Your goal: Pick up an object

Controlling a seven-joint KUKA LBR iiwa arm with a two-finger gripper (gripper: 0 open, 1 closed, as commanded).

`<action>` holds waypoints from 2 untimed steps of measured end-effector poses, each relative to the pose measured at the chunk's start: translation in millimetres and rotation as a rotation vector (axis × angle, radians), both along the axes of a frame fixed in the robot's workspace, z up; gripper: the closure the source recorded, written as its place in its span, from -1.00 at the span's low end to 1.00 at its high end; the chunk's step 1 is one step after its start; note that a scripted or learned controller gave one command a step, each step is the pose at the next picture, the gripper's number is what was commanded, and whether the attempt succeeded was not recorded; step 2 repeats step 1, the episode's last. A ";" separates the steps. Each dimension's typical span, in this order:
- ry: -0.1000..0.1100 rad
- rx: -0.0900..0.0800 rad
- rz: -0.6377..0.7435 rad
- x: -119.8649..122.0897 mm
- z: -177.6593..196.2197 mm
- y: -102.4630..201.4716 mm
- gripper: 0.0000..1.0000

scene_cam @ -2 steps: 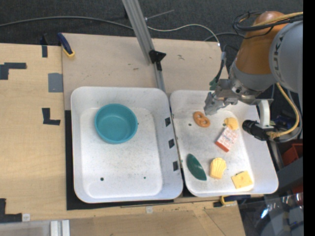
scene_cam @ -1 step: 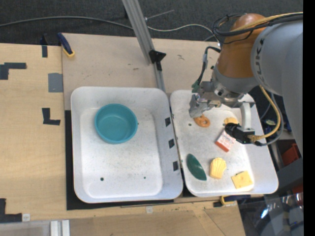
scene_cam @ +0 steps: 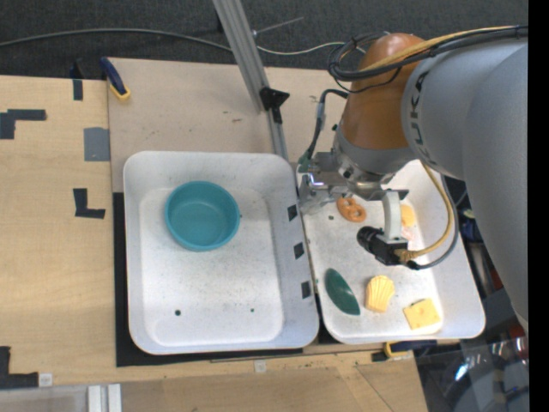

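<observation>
Arm [scene_cam: 480, 118]: the big grey link is closest to the lens and fills the upper right. Its orange band [scene_cam: 382, 84] sits directly above the gripper.
Gripper [scene_cam: 343, 189]: low over the far left part of the right bin [scene_cam: 467, 320], by the wall shared with the other bin. The wrist hides it from above, so I cannot tell whether it is open or closed, and nothing can be seen held in it.
Orange ring-shaped piece [scene_cam: 351, 209]: just on the near side of the gripper. Whether the two touch cannot be told.
Black fitting [scene_cam: 378, 244]: a little nearer than the ring, with a tan cable looping off to the right.
Pale yellow piece [scene_cam: 409, 217]: to the right of the gripper, partly hidden by a white strip.
Green leaf-shaped piece [scene_cam: 341, 292]: well on the near side of the gripper, lying flat on the bin floor.
Yellow ridged piece [scene_cam: 379, 293]: just right of the green one and apart from it.
Yellow block [scene_cam: 421, 314]: near right of the ridged piece, farthest from the gripper in this bin.
Left bin [scene_cam: 137, 230]: it lies beyond the shared wall, left of the gripper.
Teal bowl [scene_cam: 202, 215]: upright in the left bin, well left of the gripper.
</observation>
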State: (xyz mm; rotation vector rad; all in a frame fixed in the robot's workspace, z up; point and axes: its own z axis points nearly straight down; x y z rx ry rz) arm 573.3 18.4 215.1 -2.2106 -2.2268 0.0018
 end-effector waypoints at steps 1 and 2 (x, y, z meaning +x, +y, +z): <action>-0.002 0.000 0.000 -1.4 10.8 45.8 1.00; -0.002 0.000 0.000 -1.4 10.8 45.8 1.00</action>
